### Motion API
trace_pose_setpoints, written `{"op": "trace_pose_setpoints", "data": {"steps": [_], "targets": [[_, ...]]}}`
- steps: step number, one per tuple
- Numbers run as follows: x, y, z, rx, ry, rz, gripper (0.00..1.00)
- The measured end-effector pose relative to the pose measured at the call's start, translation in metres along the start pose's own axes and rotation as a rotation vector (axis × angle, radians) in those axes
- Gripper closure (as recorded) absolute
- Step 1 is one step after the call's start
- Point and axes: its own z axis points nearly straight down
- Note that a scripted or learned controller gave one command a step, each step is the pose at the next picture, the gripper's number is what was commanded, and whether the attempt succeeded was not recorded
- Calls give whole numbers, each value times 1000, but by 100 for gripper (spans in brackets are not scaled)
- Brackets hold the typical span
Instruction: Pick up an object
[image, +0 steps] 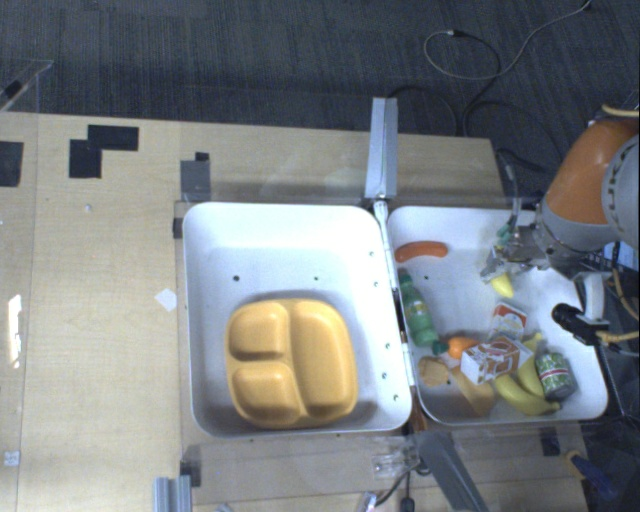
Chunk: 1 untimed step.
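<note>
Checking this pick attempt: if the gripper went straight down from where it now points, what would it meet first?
Most likely the small yellow item lying just under the gripper in the right bin. Depth is hard to judge from this slanted view, so it could instead land on bare bin floor beside it.

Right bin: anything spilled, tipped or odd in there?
Nothing spilled. The clutter is crowded into the near end of the right bin: banana, can and green bottle all lie on their sides. The sausage lies alone at the far end. The tool hovers above a small yellow piece.
</note>
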Motion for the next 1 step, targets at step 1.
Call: {"op": "trace_pose_setpoints", "data": {"steps": [1], "targets": [[33,-15,-127,10,1,-31,100]]}}
